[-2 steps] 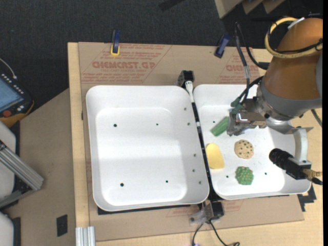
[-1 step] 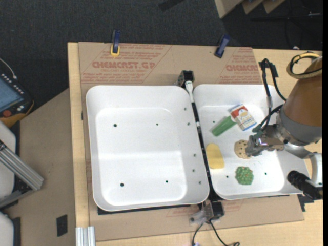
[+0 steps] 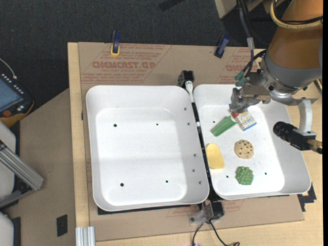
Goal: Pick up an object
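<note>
Green block (image 3: 223,126), yellow piece (image 3: 214,156), speckled tan cookie (image 3: 244,149), white bins (image 3: 102,99)

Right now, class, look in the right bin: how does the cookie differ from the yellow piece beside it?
The cookie is round and tan with dark specks; the yellow piece is plain yellow and longer than it is wide. The cookie lies nearer the bin's middle; the yellow piece lies by the left wall of the right bin. Both lie flat on the bin floor, apart from each other and from the gripper.

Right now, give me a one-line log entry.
gripper: low over right bin | nearest: green block, small box | grasp: unconfirmed
</note>
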`<state>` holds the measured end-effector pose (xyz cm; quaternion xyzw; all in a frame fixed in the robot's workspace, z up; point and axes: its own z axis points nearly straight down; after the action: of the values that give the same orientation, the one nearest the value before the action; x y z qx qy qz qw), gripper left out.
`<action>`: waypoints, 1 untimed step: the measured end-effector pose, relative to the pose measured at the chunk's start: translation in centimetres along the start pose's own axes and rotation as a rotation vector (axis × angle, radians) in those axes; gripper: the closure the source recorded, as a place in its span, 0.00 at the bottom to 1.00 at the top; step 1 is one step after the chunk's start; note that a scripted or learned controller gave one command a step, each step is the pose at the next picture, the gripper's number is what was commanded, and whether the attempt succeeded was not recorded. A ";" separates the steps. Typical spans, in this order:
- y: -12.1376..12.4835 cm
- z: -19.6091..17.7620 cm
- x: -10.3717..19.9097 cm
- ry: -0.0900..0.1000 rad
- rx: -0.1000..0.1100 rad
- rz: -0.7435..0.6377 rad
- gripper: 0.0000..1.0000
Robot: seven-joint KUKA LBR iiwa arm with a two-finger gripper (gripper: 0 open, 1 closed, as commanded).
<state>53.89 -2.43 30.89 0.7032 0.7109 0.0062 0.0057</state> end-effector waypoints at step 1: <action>4.4 -5.4 8.5 0.000 0.006 0.002 1.00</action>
<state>58.11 6.09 36.33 0.7039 0.7103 0.0043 0.0036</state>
